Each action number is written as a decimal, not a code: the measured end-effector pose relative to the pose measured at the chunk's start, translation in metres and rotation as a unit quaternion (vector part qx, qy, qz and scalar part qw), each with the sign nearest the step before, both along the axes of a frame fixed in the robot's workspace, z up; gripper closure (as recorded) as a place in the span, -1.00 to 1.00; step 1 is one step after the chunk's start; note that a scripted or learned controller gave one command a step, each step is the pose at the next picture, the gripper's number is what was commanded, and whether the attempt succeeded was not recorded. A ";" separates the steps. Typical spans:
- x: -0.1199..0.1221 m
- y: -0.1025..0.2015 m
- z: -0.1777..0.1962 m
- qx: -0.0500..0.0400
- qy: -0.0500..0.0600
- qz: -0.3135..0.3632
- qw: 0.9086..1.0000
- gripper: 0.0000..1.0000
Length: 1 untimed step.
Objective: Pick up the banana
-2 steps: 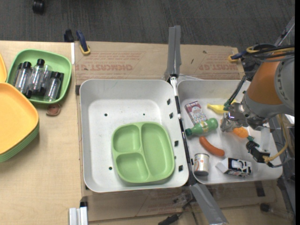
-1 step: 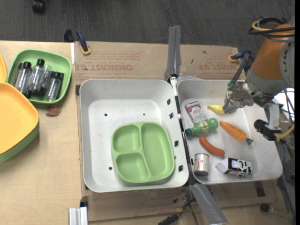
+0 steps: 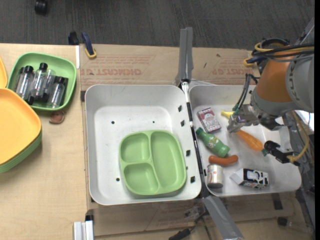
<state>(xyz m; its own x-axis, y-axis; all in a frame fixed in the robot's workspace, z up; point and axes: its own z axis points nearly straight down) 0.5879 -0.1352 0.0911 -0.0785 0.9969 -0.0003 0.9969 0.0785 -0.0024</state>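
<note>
Banana (image 3: pixel 226 114): only a small yellow end shows, just beside my gripper (image 3: pixel 238 121) on the side toward the box (image 3: pixel 208 120); the rest is hidden under my wrist.
Bin: it lies in the right bin (image 3: pixel 295 181), same as my gripper.
Gripper: low over the banana; I cannot tell how far open it is, or if it has hold of anything.
Handling: I judge it light and a bit soft, with a smooth skin that may slip; a hard squeeze could bruise it.
Hold: best across the thick middle.
Axis: it seems to run under me, the visible tip pointing away toward the box; I am not sure.
Neighbour: carrot (image 3: pixel 249 139), just in front of my gripper.
</note>
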 end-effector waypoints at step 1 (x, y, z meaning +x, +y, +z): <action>0.019 -0.027 0.019 -0.001 -0.002 0.003 1.000 1.00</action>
